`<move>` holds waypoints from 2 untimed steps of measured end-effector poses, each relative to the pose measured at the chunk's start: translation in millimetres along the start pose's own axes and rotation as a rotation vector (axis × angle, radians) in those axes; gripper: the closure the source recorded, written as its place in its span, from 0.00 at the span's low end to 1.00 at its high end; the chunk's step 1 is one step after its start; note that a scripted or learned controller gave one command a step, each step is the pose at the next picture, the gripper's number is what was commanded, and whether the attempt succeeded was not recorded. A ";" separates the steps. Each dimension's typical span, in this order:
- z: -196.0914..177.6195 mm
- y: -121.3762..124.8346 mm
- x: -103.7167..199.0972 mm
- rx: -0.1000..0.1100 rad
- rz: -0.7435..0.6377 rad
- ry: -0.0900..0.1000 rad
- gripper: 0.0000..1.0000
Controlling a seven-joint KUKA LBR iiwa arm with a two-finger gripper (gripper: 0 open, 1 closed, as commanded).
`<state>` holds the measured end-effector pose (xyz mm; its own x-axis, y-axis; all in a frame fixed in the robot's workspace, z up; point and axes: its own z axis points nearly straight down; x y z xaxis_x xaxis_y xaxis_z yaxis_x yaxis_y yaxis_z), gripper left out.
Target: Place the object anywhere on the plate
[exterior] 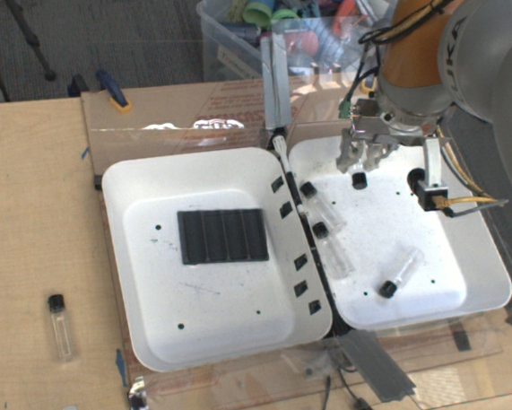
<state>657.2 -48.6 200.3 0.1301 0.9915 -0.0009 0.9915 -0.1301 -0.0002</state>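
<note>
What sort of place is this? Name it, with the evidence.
Probably a robotics lab test bench. A grey and orange arm with its gripper reaches over two white bins; clear vials lie in the right one, and a clear tub of mixed coloured objects stands behind.

Gripper (358, 164) hovers at 12 o'clock in right bin (477, 259); capped vials (400, 274) at 6 and 9; black plate (224, 236) centred in left bin (130, 257).
</note>
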 end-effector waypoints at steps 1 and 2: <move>11.8 -76.5 33.9 0.003 -0.010 0.001 1.00; 17.0 -116.4 92.2 0.008 0.635 -0.001 1.00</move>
<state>553.8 57.9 183.3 0.6926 0.7213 -0.0044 0.7213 -0.6926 -0.0066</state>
